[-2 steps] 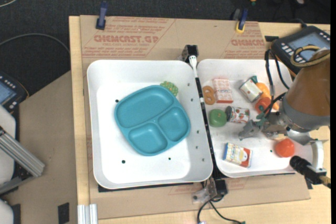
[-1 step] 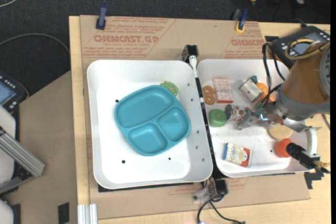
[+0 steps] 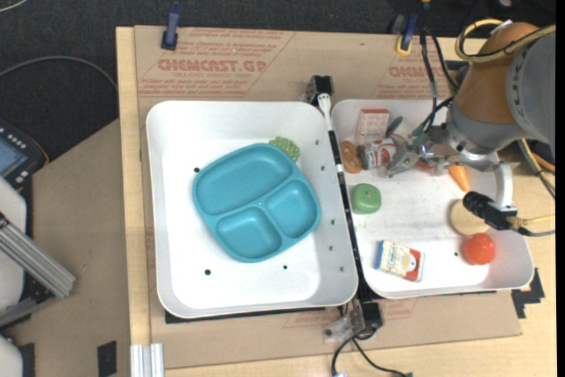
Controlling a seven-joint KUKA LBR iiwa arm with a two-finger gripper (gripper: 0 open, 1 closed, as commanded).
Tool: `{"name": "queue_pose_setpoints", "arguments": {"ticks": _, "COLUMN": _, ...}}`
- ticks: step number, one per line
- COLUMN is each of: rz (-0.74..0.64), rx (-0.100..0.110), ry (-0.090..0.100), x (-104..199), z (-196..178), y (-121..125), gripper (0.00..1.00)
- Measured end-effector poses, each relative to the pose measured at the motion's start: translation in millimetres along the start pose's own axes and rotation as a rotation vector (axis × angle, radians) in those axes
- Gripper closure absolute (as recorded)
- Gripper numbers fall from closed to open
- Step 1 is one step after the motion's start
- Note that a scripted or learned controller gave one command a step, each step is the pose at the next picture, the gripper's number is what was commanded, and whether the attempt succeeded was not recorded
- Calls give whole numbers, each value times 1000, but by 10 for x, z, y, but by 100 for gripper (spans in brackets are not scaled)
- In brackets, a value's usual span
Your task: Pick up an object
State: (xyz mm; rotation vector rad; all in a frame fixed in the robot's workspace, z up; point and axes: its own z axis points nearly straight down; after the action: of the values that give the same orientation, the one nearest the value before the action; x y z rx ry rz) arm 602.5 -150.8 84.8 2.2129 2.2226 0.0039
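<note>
My gripper (image 3: 394, 151) reaches into the right bin (image 3: 441, 278) from the right, low over its back left part. It is open, and its fingers (image 3: 394, 130) point left toward a small red-labelled can (image 3: 377, 157), which lies just at their tips. I see nothing held between them. A red and white box (image 3: 372, 121) stands behind the can, and a brown piece (image 3: 353, 159) lies to the can's left. Nearer the front are a green round object (image 3: 365, 198), a small carton (image 3: 399, 260) and a red tomato (image 3: 478, 249).
An orange carrot (image 3: 459, 177) and a tan round item (image 3: 463, 218) lie under the arm's wrist. The left bin (image 3: 177, 216) holds a teal divided plate (image 3: 254, 200) with a green leafy piece (image 3: 284, 147) at its back edge. Cables run along the bench's right side.
</note>
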Motion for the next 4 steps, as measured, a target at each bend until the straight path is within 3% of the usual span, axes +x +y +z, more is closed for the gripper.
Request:
{"name": "queue_pose_setpoints", "arguments": {"ticks": 1, "rz": -2, "rx": 39, "ry": 33, "x": -420, "z": 14, "y": 260, "gripper": 0}}
{"name": "queue_pose_setpoints", "arguments": {"ticks": 2, "rz": 1, "rx": 24, "ry": 14, "x": -502, "z": -100, "y": 276, "gripper": 100}}
{"name": "queue_pose_setpoints", "arguments": {"ticks": 3, "rz": 6, "rx": -13, "ry": -6, "x": -701, "z": -1718, "y": 129, "gripper": 100}}
{"name": "queue_pose_setpoints", "arguments": {"ticks": 4, "rz": 3, "rx": -16, "ry": -6, "x": -530, "z": -3728, "y": -489, "gripper": 100}}
